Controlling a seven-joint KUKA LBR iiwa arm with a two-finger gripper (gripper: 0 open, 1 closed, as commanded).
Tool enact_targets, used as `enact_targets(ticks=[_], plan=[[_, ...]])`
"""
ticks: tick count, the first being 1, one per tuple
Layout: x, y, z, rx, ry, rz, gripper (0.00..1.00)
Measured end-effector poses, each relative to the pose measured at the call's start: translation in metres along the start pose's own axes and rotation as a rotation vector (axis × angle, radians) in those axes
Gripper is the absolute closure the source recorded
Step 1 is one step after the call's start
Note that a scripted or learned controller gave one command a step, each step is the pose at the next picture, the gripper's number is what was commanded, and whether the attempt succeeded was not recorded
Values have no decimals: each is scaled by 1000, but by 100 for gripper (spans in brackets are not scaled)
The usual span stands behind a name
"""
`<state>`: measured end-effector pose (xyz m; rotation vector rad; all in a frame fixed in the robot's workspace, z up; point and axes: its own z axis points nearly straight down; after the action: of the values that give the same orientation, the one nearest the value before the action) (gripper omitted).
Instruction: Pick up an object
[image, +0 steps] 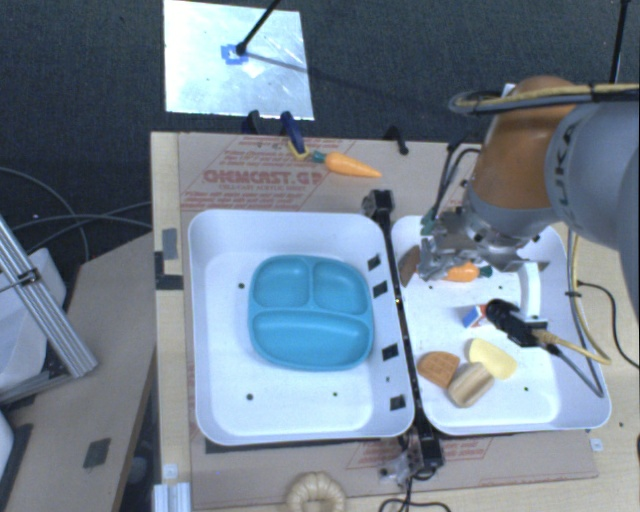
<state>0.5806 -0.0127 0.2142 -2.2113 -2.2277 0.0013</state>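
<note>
Orange toy (463, 271) is the candidate nearest the tool. It lies in the right bin (565, 388), upper half, about 11 o'clock from the bin's centre, touching or just beside the gripper (440, 262) on its 3 o'clock side. The gripper is low over the bin floor. I can't tell from this angle whether it is wide or narrow.

Around it, near to far:
- A tan block (470, 385) sits at the bin's 6 o'clock. It touches a round brown biscuit (437, 367) at its 10 o'clock and a pale yellow wedge (493, 358) at its 1 o'clock. This cluster is well apart from the orange toy.
- A small blue-and-red piece (472, 317) lies between the cluster and the orange toy, at 6 o'clock of the toy, near it but apart.
- A brown piece (408, 263) lies by the bin's left wall, at 9 o'clock of the gripper, just beside it.
- The arm (600, 160) hangs over the bin's 12 to 2 o'clock side and hides the floor there.

Left bin (230, 400) holds one blue divided plate (310, 310), about centred, with three compartments.

Outside the bins, near to far:
- A rope ring (315, 492) sits at the bench's 6 o'clock edge.
- A carrot (348, 164) lies on the cardboard (250, 178) past the left bin, at 12 o'clock.
- A blue clip (291, 130) sits just beyond the carrot's green end, at 10 o'clock.
- A silver sheet (235, 60) is farthest back.
</note>
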Motion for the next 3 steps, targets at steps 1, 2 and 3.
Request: enact_targets(ticks=[1, 2, 3], plan=[[0, -11, -7, -2, -1, 5, 100], [5, -5, -14, -4, 0, 2, 100], [5, -7, -9, -3, -1, 5, 100]])
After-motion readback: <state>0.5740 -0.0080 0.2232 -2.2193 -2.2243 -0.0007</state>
